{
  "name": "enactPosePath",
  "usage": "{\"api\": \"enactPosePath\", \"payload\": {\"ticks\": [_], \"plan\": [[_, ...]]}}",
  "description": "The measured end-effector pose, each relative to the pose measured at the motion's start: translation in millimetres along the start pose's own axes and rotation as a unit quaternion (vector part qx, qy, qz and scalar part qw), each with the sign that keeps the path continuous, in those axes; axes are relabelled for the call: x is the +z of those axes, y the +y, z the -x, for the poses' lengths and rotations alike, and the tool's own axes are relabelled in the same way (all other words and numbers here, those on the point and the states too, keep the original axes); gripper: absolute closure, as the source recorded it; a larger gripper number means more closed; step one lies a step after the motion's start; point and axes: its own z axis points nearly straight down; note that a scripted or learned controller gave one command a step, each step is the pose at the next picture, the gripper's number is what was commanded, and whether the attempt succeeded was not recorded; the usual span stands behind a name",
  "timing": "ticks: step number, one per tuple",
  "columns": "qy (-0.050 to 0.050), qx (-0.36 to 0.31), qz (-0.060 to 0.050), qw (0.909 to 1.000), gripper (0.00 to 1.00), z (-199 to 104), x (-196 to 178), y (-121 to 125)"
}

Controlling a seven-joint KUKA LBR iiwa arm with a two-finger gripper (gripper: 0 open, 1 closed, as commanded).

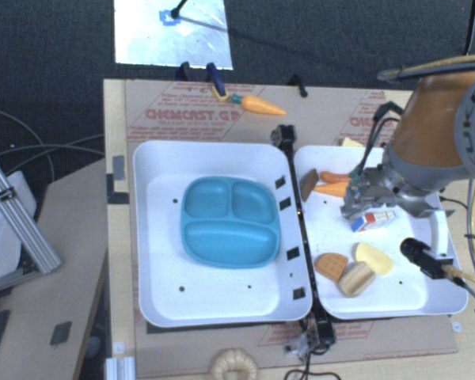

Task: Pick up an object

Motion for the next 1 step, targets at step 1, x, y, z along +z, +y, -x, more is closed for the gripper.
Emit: {"api": "enactPosePath", "payload": {"ticks": [1], "plan": [[0.0,0.0,0.001,1.0,1.0,-45.9,-9.2,-14.0]]}}
